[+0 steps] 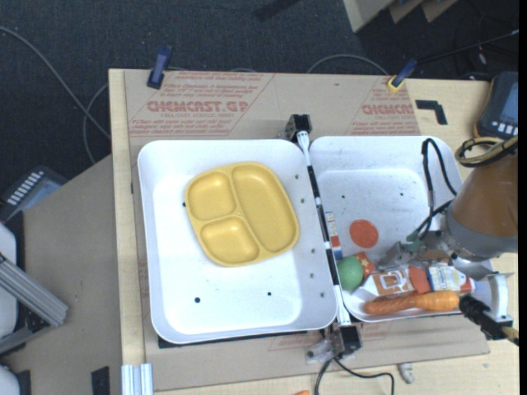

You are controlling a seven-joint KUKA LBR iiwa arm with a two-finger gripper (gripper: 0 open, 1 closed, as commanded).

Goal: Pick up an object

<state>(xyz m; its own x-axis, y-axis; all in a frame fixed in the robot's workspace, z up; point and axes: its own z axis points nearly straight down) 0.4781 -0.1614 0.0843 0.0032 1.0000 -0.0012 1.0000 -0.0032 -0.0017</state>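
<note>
Much of my gripper (409, 252) was hard to read: it showed as a small grey tangle low over the right bin (387, 164), and I could not tell whether it was clenched or released, nor whether it touched anything. My arm (487, 212) reached in from the right edge, which cut it off. Its orange band bulked over the bin's right wall and hid that part of the rim, and a black cable looped up beside it.

Nearest the front wall of that bin lay the carrot (412, 304), its long axis running left to right along the wall. I could not make out which end was the tip. Just behind it, touching or nearly so, sat a white and orange packet (393, 282), with a second packet (449, 279) to its right, partly under my wrist. A green ball (350, 272) rested at the packet's left, against the divider between the bins. Farther back, an orange disc (364, 234) lay alone on the bin floor, near my gripper but apart from it.

Across the divider, a yellow divided plate (240, 214) sat tilted in the left bin (165, 245).
</note>
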